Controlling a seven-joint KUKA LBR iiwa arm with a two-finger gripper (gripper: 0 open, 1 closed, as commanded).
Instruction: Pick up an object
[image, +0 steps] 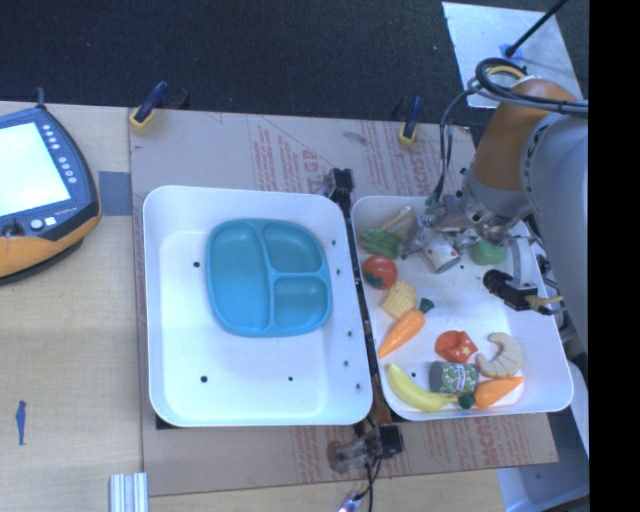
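Gripper (432, 243) down in the right bin (545, 400), finger state impossible to tell. Carrot (402, 332) probably light, hard, slick plastic; best grabbed across the thick middle.

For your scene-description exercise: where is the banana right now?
The banana lies in the right bin, along its near edge at the lower left, just below the carrot and beside the green can.

Two bins sit side by side — the left bin (170, 330) holds a divided plate (268, 276), the right bin (540, 370) the toy food (420, 330). My gripper (437, 243) hangs over the right bin's far end.
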